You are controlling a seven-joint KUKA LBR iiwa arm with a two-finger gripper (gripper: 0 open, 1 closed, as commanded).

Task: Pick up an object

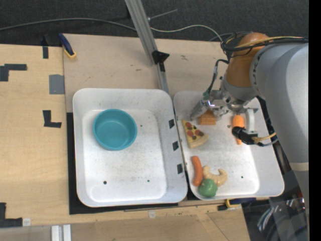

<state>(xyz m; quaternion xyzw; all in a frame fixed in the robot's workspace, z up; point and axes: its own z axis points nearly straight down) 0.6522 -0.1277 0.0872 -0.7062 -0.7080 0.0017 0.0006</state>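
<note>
From my console I saw the gripper (pixel 208 109) low in the upper part of the right bin (pixel 261 177), right over a small tan-orange block (pixel 207 118) that looked like a toy bread or cheese piece. I could not tell how the jaws stood; the wrist hid them, and nothing showed that the block was between them.

The risk I judged most likely was a bad close: the block sat just beside the pizza slice (pixel 194 133), so a finger could have landed on the slice or nudged the block away. The block's smooth plastic faces looked slippery, and a corner grip might have let it twist out on the lift. An orange piece (pixel 238 122) lay near the wrist's far side, where it could have been knocked.

The slice was a flat wedge, pale crust with red dots. Lower in that bin a red-orange carrot-like stick (pixel 197 168), a knobbly cream piece (pixel 215 175) and a round green ball (pixel 207 188) clustered, touching. All read as hard moulded toy food. The left bin (pixel 85 185) held a teal bowl (pixel 115 129), round and matte; both bins were speckled white with rounded corners
</note>
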